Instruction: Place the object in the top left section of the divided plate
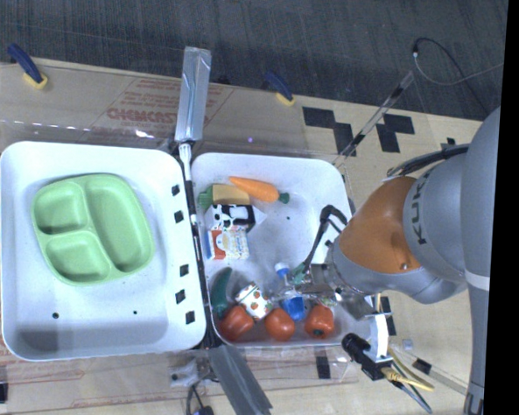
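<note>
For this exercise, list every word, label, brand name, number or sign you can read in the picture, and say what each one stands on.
"KU": the visible start of large lettering on the grey arm, just above its orange band; the rest curves away.
Red printed lettering on the cardboard sheet behind the bins: too blurred to read.
Print on the small red and white carton in the right bin: too small to read.

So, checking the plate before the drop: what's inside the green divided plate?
Nothing shows inside the green divided plate in the left bin; all three sections look bare. The toys lie in the right bin. Whatever is beneath the plate is covered.
</note>
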